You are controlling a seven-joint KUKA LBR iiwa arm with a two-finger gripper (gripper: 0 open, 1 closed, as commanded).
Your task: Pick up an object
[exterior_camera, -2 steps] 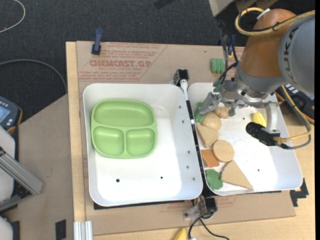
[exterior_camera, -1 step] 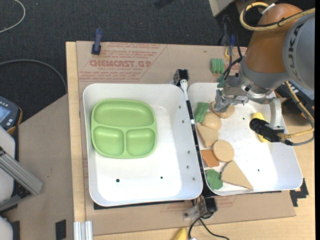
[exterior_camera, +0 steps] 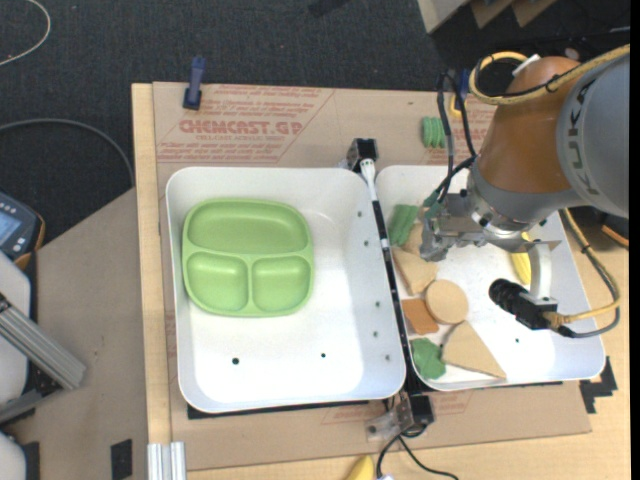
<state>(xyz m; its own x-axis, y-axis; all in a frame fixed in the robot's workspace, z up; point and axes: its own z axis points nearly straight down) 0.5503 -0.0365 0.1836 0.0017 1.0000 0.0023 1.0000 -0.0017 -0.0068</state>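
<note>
Cardboard-topped bench point(exterior_camera: 300, 118) printed "CHEMCAST GP", right bin point(exterior_camera: 575, 363) nearest holding tan wedge point(exterior_camera: 472, 353) pointing up-left beside round tan disc point(exterior_camera: 446, 300), green sectioned plate point(exterior_camera: 248, 256) lying crosswise in left bin point(exterior_camera: 280, 378), gripper point(exterior_camera: 436, 240) lowered over right bin, grip state impossible to tell.

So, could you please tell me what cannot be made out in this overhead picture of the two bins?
- Camera view: the gripper sits under the grey arm's wrist; its fingers and whatever lies beneath them are hidden.
- The yellow object in the right white bin is partly covered by the arm, so its shape is unclear.
- The green flat piece by the bin divider is partly overlapped by the gripper body.
- The arm's upper part is cut off by the right edge.
</note>
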